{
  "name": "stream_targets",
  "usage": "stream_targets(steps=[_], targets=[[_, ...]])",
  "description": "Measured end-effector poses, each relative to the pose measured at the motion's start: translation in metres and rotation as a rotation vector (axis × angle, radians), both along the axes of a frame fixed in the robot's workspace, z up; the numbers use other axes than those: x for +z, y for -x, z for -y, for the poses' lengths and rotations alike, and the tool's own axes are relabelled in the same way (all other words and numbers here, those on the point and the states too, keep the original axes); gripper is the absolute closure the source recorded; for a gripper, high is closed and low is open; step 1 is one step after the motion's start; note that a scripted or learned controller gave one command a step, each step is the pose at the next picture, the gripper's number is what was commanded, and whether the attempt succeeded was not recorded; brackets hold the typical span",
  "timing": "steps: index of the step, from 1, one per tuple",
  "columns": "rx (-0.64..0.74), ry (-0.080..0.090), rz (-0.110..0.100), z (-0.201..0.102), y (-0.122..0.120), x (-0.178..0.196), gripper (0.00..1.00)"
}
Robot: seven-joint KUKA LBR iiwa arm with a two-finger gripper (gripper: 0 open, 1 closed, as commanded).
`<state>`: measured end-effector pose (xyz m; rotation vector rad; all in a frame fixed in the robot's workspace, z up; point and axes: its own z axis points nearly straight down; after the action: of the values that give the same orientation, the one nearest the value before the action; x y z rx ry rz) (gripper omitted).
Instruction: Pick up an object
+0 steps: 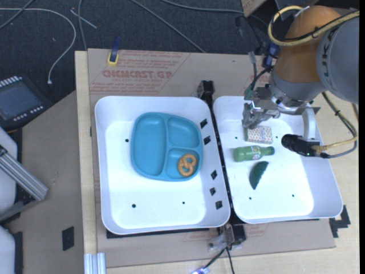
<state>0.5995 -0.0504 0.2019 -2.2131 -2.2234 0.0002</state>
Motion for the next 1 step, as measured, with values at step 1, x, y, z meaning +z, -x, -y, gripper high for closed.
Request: stream_targets(steps=[1], targets=[[0.001, 0.0, -0.001, -0.0537, 0.0214, -0.0044, 1.0]])
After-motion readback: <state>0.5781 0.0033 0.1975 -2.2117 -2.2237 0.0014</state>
